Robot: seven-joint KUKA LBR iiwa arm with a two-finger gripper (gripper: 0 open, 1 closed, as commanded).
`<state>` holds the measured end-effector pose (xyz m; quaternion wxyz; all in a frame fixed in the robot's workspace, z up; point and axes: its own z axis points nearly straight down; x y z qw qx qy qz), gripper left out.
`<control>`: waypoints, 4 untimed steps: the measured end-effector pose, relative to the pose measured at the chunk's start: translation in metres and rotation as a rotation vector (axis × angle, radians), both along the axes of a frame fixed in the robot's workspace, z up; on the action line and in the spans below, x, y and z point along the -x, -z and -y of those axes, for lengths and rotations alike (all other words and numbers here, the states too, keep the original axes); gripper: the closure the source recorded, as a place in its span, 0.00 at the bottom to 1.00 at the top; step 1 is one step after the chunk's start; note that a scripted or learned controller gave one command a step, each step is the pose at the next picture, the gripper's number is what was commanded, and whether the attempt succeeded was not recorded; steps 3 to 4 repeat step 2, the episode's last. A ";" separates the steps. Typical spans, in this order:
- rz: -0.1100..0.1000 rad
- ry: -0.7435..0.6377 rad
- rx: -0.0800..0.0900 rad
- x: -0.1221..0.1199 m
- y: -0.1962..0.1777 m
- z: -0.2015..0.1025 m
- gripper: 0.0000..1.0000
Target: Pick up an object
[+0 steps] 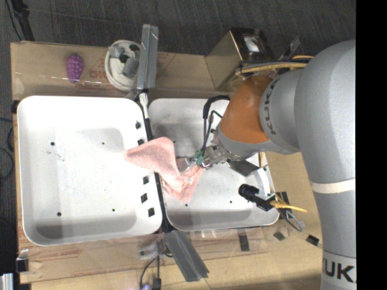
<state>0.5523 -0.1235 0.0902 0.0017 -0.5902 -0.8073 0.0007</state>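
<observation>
Fingers [195, 165] seemingly closed on pink cloth [163, 165].

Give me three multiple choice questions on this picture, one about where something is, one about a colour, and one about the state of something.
1. Where does the pink cloth lie?
A. wholly in the left bin
B. across the divide between the two bins
C. on the cardboard behind the bins

2. What colour is the small knobbly object on the cardboard behind the left bin?
A. purple
B. yellow
C. green

3. How is the cloth lying?
A. folded in a neat square
B. rolled into a tube
C. crumpled and draped

Answers: 1 B, it spans the rims of the left and right bin. 2 A, it shows purple. 3 C, its outline is uneven and creased.
</observation>
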 end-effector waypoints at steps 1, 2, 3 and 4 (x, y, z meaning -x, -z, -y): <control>-0.004 -0.006 0.000 -0.001 -0.008 0.000 1.00; -0.003 0.077 0.001 -0.041 -0.136 -0.101 1.00; -0.003 0.077 0.001 -0.041 -0.136 -0.101 1.00; -0.003 0.077 0.001 -0.041 -0.136 -0.101 1.00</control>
